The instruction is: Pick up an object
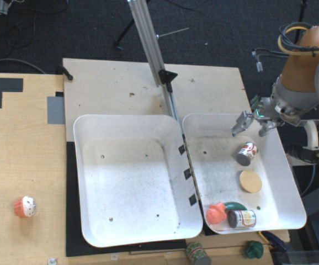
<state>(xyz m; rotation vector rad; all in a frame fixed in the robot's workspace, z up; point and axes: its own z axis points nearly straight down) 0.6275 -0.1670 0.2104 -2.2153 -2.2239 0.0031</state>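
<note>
Presently: approach stage, nothing taken

Item 1. Claw (pixel 254 125): two fingers splayed apart, released, nothing between them. It hangs over the upper end of the right-hand bin (pixel 293 195), carried by the grey arm (pixel 298 87) entering from the right.

Item 2. Small can (pixel 246 153), red-and-white label, lying tilted on the bin floor just below the claw. Nearest candidate; apart from the fingers.

Item 3. Tan disc (pixel 250 181), flat, lying below the can, further from the claw.

Item 4. Cluster at the bin's lowest corner, well apart from the claw: orange-red soft lump (pixel 216 213), dark green piece (pixel 235 206) partly hidden behind it, and a second can (pixel 242 219) on its side.

Item 5. Left-hand bin (pixel 127 235), to the claw's left, across the divider.

Item 6. Outside the bins, far from the claw: orange-and-white toy (pixel 25 206) on the wooden bench.

Step in hand, by judgement: positioning before descent. Next move calls for shifting slightly down-frame over the small can, aligning the fingers across its narrow body, lowering to the floor, then clenching. A can on its side may roll away from the fingers.
</note>
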